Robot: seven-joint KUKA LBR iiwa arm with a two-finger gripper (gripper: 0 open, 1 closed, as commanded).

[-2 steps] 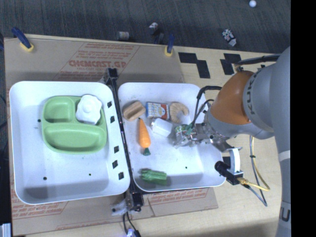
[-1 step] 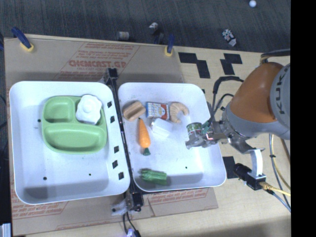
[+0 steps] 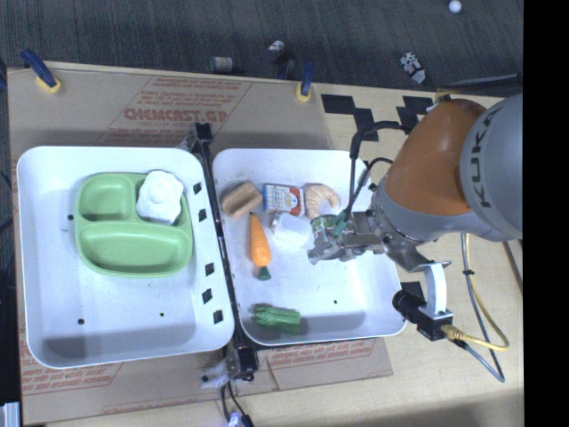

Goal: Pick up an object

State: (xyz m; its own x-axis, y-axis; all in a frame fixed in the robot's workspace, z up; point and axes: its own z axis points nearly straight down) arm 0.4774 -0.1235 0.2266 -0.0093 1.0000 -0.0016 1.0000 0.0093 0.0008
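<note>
The gripper (image 3: 322,243) hangs just right of a small white block (image 3: 289,232); whether it's apart or together, I cannot tell. The block looks light, stiff and smooth, probably best pinched across its flat sides.

Evenly lit from overhead, moderately bright; slightly soft focus throughout, with fine detail on small items lost. Mild glare on the white bins (image 3: 116,341), brightest along rims; soft grey shadows pooled in the near corners. Diffuse sheen on the orange band (image 3: 431,172); dark floor (image 3: 222,12) beyond the worktop (image 3: 267,105) underexposed, grainy. No marked edge distortion.
</note>
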